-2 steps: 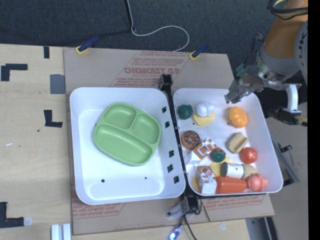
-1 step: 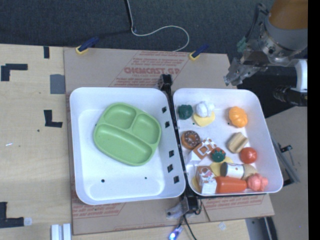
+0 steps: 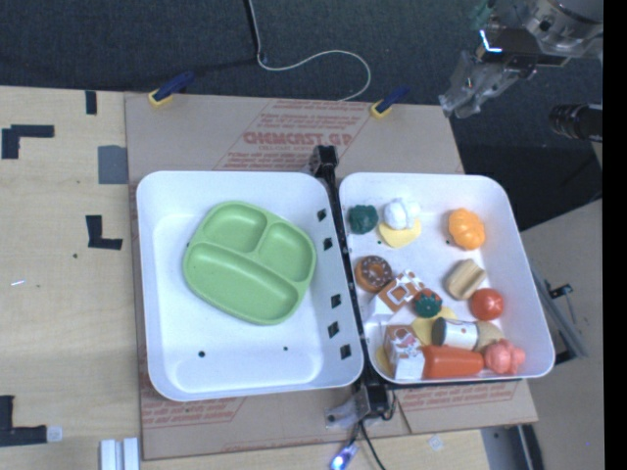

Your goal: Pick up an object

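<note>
The gripper [image 3: 468,91] hangs up high at about 1 o'clock, out past the back rim of the right bin [image 3: 509,209]. It has nothing in it. I cannot tell how it is set from up here.

All the toys are in the right bin. The left bin [image 3: 162,360] has a green divided plate [image 3: 250,260] in it, at 9 o'clock from the toys.

The best one to grab looks like the orange pepper toy [image 3: 466,227]. It sits at 2 o'clock in the right bin, with bare white floor around it. The white and yellow toy [image 3: 399,220] at 12 o'clock is also near the arm, but a dark green toy [image 3: 362,218] sits just beside it.

The front of the bin, at 6 o'clock, is a crowded pile. A big orange carrot [image 3: 453,363], a pink toy [image 3: 505,357] and a little box [image 3: 400,346] are all touching there. That is a bad place to grab, I think.

To do it well, the arm should move toward 6 o'clock until it is right over the pepper, then go straight down. It should keep away from the bin wall at 3 o'clock. Then it should squeeze the round middle and lift slowly, because round toys can slip out.
</note>
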Controlling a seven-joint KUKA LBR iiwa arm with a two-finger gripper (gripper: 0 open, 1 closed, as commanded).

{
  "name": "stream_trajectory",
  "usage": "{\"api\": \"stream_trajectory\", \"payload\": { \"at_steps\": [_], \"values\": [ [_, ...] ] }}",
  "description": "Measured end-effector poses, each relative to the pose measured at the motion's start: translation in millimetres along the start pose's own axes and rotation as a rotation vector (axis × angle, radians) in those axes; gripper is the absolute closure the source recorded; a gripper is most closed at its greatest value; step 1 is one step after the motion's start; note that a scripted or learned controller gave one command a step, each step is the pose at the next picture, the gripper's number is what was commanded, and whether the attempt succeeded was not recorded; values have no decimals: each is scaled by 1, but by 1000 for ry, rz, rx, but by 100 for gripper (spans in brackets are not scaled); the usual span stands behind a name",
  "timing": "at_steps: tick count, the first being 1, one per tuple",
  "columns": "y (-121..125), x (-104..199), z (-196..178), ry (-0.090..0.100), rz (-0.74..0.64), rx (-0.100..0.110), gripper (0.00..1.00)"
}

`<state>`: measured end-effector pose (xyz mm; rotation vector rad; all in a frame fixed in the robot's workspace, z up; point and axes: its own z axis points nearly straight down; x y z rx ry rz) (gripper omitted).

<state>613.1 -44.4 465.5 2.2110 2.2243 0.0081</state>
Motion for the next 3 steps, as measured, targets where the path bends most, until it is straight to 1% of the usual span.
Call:
{"api": "stream_trajectory", "payload": {
  "at_steps": [1, 2, 3],
  "values": [
    [-132, -17, 35, 2, 7, 16, 100],
    [-129, 60, 10, 1, -1, 7, 100],
    [-128, 140, -24, 2, -4, 5, 100]
  ]
}}
